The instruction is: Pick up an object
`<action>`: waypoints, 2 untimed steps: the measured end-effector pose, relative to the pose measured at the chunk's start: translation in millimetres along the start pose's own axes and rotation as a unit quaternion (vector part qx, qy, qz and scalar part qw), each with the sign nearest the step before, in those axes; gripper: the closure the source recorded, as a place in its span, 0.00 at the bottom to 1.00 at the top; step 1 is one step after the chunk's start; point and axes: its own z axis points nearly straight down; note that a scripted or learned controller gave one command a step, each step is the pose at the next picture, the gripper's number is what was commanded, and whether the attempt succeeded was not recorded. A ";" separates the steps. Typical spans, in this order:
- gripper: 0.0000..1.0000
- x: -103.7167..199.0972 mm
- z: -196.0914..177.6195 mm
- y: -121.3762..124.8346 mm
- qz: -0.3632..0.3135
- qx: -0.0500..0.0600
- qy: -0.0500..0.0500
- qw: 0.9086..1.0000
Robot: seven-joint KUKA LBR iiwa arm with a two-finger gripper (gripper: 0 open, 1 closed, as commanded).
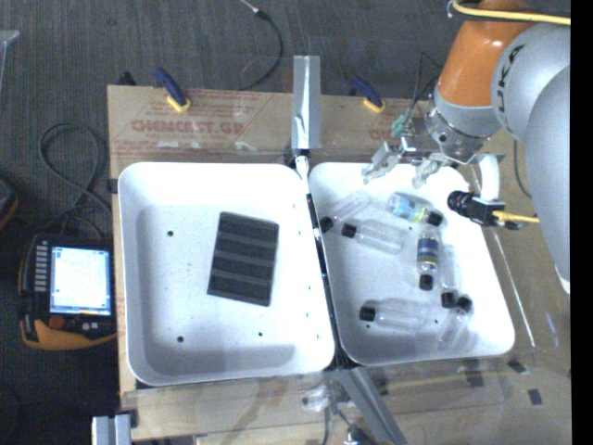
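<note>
Several clear plastic bottles with black caps lie scattered in the right bin. One bottle lies near the bin's middle. Another with a blue label lies just behind it, and a third labelled bottle points toward the front. A further bottle rests near the front wall. My gripper hangs over the bin's back edge, above the labelled bottle. It is open, its fingers spread, with nothing between them.
A black ridged rectangular pad lies in the left bin. A metal post stands behind the divide between the bins. Blue-and-yellow clamps hold the board at the back. A handheld pendant sits left of the bench.
</note>
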 end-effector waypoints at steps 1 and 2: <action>0.00 -86.4 57.2 -13.6 -0.049 0.000 -0.001 0.999; 0.00 -90.9 106.1 -8.4 -0.063 -0.001 0.000 0.998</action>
